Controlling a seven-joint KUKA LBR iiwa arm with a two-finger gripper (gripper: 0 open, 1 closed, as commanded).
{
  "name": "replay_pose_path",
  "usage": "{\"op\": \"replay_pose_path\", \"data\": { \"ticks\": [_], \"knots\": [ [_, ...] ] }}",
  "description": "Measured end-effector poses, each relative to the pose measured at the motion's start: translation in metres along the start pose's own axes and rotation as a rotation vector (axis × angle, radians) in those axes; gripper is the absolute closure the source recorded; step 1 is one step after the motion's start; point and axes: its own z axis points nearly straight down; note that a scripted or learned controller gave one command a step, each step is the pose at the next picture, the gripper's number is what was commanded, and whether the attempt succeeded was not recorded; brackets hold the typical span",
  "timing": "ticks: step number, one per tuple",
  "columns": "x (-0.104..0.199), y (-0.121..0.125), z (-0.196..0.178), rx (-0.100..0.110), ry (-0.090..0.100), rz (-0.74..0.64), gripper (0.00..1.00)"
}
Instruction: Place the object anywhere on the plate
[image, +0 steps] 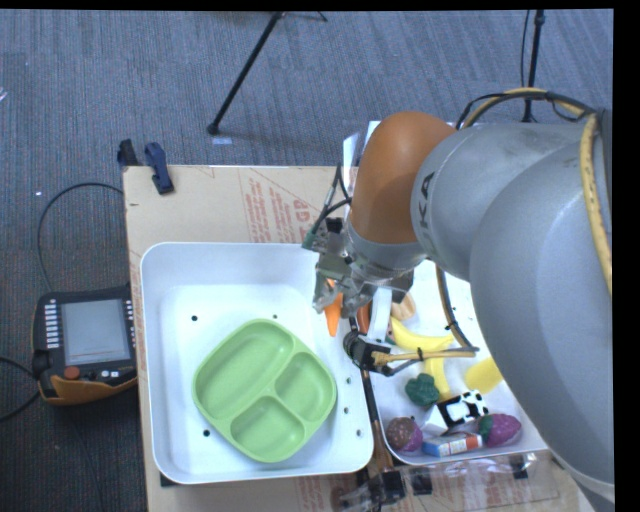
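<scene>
A light green plate (265, 390) with three compartments lies tilted in the left white bin (170, 300). My gripper (331, 300) hangs over the right edge of that bin, close to the wall between the two bins and just up and right of the plate. A small orange carrot-like object (332, 320) sticks out downward from between the fingers, and the gripper is shut on it. It is above the bin floor, beside the plate's upper right rim rather than over it. The arm's big orange and grey wrist hides the back of the right bin.
The right bin (455, 290) holds a banana (420, 341), a green toy (424, 389), a yellow piece (483, 375), a purple item (505, 428), a brownish ball (404, 432) and a small tube (450, 447). A blue clamp (156, 166) sits at the bench's back left corner.
</scene>
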Motion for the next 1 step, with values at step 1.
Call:
{"op": "replay_pose_path", "data": {
  "ticks": [1],
  "knots": [
    [-0.0030, 0.0014, -0.0003, -0.002, -0.003, 0.004, 0.00]
  ]
}}
